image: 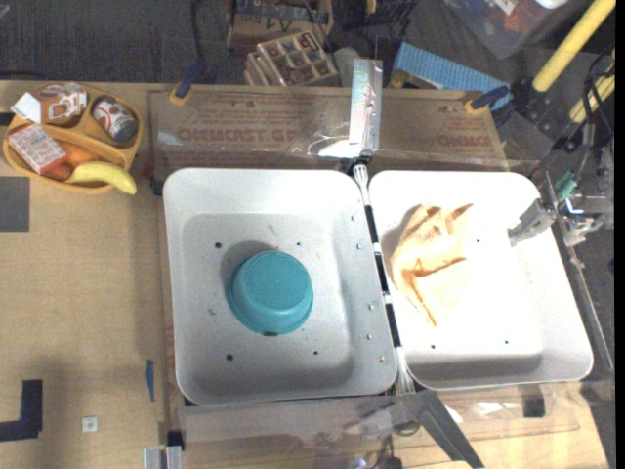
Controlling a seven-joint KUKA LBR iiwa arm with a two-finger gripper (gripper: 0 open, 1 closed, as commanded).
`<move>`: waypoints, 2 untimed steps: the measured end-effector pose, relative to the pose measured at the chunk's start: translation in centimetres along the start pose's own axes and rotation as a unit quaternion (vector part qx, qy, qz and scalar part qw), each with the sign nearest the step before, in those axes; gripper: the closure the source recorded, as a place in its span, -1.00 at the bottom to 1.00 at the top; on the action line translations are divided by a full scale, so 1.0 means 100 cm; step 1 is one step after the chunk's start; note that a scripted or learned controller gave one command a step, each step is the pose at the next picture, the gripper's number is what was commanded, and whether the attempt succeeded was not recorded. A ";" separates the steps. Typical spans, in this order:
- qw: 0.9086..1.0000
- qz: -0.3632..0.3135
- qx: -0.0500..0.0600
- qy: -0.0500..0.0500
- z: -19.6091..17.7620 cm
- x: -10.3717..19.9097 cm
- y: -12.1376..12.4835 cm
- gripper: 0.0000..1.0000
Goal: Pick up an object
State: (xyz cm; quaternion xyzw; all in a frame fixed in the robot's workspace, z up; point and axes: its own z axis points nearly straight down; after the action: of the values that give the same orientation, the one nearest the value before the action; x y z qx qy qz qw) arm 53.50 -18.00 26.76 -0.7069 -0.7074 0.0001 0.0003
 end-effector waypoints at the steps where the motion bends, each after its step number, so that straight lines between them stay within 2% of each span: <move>1: 0.998 -0.059 -0.001 0.000 0.134 0.025 0.058 -1.00; 2: 0.992 -0.123 -0.007 -0.002 0.175 0.049 0.104 -1.00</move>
State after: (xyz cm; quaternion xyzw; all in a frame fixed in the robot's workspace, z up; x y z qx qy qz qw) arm 63.93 -13.11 9.28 -0.6144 -0.7890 -0.0031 -0.0061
